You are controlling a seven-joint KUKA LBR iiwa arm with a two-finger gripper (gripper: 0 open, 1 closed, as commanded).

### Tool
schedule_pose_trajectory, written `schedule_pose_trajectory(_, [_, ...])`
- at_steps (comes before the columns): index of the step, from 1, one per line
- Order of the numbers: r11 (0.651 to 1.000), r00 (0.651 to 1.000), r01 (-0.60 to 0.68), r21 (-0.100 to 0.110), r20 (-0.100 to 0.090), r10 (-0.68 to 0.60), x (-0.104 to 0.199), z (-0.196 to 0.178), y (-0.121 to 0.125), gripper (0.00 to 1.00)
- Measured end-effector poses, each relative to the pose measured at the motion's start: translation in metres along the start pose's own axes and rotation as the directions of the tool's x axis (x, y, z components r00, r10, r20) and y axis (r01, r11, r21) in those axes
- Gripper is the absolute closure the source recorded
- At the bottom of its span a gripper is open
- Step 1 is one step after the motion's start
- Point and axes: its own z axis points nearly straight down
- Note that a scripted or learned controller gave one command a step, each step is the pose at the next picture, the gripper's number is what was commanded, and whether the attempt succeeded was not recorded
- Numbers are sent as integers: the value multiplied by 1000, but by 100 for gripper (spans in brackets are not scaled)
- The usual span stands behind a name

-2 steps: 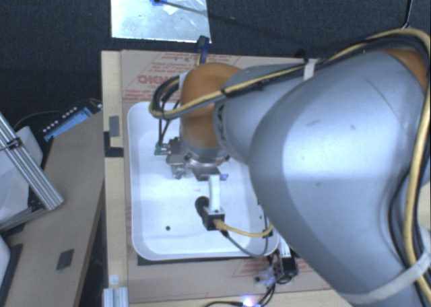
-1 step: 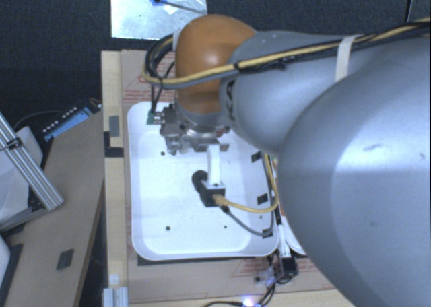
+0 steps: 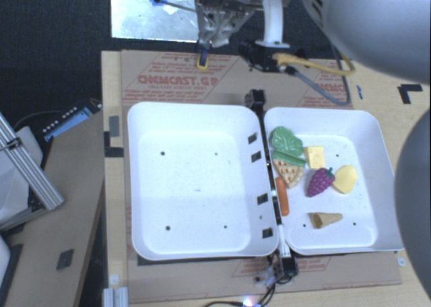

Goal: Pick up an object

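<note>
So the pickable stuff is all toy food, bunched in the right bin (image 3: 367,130), well below and to the right of the gripper (image 3: 214,33) as the camera sees it. There's a green leaf (image 3: 286,141) nearest the gripper, a waffle-looking wedge (image 3: 289,171) touching it just below, a pale yellow cube (image 3: 315,157) beside those, then a purple grape bunch (image 3: 320,181) right next to a yellow lemon-ish piece (image 3: 345,179). An orange carrot (image 3: 283,200) lies along the divider side, and a tan cone (image 3: 325,219) sits farthest from the gripper, apart from the rest.

The gripper hangs up past the far edge of the bins, over the cardboard (image 3: 175,77), nothing between its fingers. Honestly can't say whether they're wide or narrow, it's a blurry tangle up there. The arm (image 3: 363,9) is cut off at the top and right edges. The left bin (image 3: 145,124) sits straight below the gripper.
</note>
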Motion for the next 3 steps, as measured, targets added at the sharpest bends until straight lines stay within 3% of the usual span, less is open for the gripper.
schedule_pose_trajectory(1, [1000, 1000, 1, 12, 5, -1, 13, -30, 45, 100])
schedule_pose_trajectory(2, [1000, 1000, 0, 17, 5, 0, 13, -53, 35, 100])
schedule_pose_trajectory(3, [1000, 1000, -9, 19, 7, 9, -60, -52, 44, 100])
